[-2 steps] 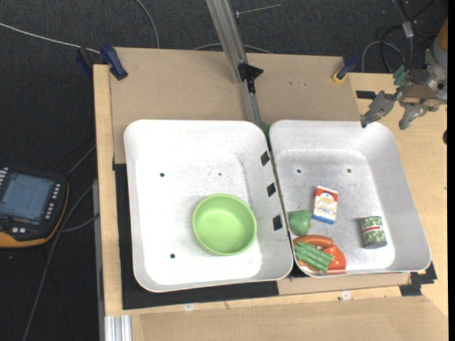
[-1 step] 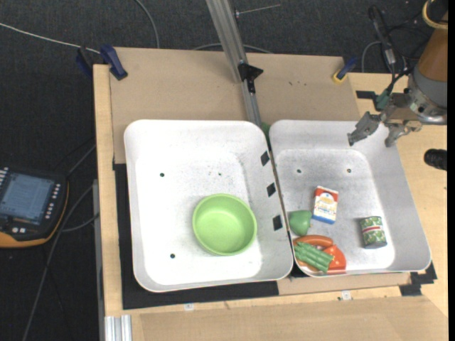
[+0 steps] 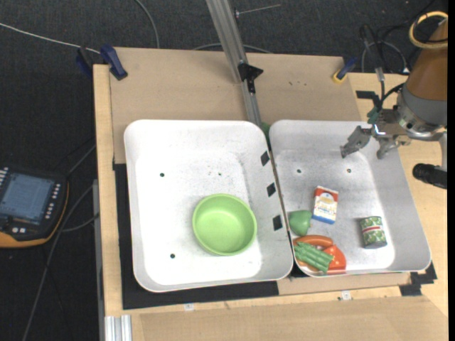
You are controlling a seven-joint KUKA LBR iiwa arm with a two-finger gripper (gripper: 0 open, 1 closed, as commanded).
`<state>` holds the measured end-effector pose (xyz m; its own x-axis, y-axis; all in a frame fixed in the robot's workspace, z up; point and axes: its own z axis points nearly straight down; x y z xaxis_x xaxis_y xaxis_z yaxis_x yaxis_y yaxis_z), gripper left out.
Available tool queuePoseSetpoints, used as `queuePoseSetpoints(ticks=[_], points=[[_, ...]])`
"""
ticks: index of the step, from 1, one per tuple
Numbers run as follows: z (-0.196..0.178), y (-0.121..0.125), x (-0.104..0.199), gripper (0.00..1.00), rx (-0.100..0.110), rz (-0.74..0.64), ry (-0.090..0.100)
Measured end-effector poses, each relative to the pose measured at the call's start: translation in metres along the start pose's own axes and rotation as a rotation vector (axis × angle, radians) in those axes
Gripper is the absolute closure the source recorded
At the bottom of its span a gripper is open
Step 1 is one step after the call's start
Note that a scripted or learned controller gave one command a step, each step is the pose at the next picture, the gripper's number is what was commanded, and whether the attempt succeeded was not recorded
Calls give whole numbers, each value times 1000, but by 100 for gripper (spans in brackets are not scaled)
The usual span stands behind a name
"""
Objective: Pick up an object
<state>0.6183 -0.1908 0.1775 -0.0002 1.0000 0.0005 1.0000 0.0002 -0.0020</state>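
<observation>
Gripper [image 3: 370, 142] hangs over far right part of right bin [image 3: 398, 190], fingers spread wide, nothing between them, touching no object. Small carton [image 3: 325, 205] lies mid-bin, well apart from gripper. Green can [image 3: 372, 231] sits near bin's right wall. Green round piece [image 3: 301, 222] rests by left wall, just above red and green vegetable pile [image 3: 320, 255] at near corner. Green bowl [image 3: 225, 224] sits in left bin [image 3: 156, 155].
</observation>
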Motion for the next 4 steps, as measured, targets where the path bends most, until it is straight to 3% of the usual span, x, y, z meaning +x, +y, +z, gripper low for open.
queuePoseSetpoints(ticks=[1,2,4], points=[[62,-3,2,0,2,0,0],[48,-2,1,100,-4,-1,-1],[-66,-12,-5,100,-7,0,-2]])
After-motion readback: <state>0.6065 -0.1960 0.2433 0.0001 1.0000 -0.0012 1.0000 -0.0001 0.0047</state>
